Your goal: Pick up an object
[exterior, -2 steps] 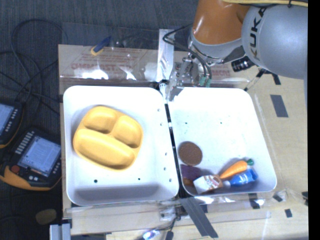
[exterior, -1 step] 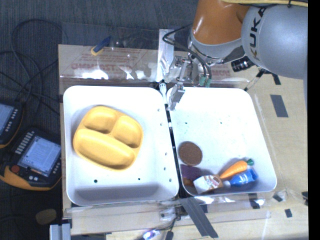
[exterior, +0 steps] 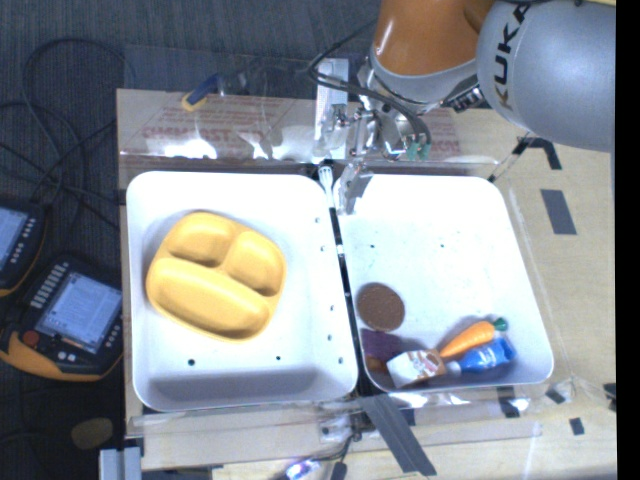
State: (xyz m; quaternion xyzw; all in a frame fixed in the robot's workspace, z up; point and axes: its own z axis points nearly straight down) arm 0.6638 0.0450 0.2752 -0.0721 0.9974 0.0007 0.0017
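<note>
Gripper (exterior: 347,190) hangs at the bins' top divider; its grasp state I cannot tell. Best target: the carrot (exterior: 467,338) in the right bin's (exterior: 450,218) lower corner; descend centred over it.

The arm (exterior: 500,38) is cut off by the top and right edges. At lower right, a purple item (exterior: 378,346) lies partly hidden beneath the white-capped bottle (exterior: 455,360); its kind is unclear.

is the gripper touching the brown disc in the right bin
Apart. The camera view shows the gripper up at the bins' far edge, with bare white bin floor between it and the brown disc.
</note>
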